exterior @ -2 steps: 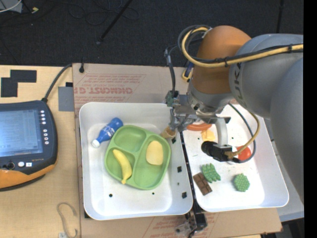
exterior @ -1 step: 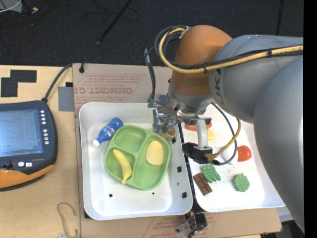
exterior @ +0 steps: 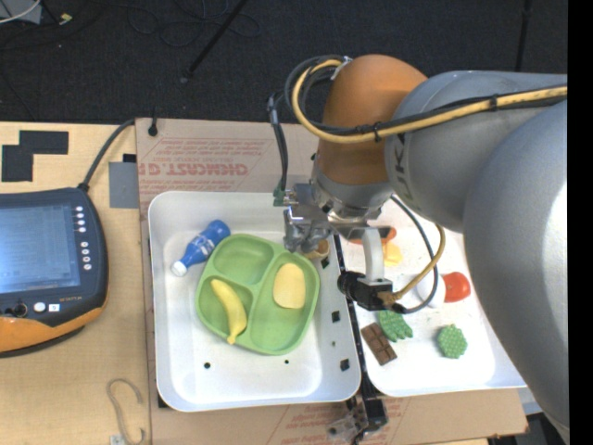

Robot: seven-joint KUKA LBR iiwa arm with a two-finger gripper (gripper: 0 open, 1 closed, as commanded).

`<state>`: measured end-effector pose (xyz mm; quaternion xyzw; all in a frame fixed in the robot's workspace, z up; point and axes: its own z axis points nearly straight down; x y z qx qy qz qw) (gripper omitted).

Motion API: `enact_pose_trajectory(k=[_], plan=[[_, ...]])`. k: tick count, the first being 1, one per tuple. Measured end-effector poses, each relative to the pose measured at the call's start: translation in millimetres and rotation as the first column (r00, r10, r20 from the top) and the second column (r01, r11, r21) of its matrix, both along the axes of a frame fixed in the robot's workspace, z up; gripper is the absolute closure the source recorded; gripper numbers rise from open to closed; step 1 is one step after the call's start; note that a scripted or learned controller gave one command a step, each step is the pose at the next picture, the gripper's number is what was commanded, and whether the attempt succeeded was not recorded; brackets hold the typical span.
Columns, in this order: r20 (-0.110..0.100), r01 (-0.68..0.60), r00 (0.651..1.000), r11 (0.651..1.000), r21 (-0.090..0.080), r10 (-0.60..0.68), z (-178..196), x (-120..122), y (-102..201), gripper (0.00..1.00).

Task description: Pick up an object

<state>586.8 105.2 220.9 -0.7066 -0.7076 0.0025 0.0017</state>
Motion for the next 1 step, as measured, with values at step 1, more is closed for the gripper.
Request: enact_pose_trajectory(k=[1], plan=[[-0.001,0.005,1.000,1.000,0.000,-0.005,-3.1,-13.2,-0.9,1.00]])
